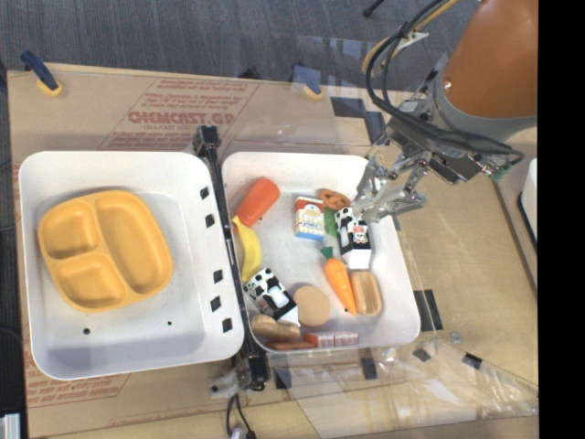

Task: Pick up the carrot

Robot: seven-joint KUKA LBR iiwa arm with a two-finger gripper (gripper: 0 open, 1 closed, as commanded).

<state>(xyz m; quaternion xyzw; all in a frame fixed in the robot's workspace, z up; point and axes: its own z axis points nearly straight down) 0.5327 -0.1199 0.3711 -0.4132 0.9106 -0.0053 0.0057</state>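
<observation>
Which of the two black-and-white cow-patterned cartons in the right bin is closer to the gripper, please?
The cow-patterned carton by the bin's right wall, just below the gripper and above the carrot. The other carton lies lower left, beside the banana.

We see our arm (498,48) as a broad, rounded orange dome over a grey ring. Black and tan cables (402,39) loop beside it. Our gripper (379,199) is bare silvery metal, built of thin linked bars.
</observation>
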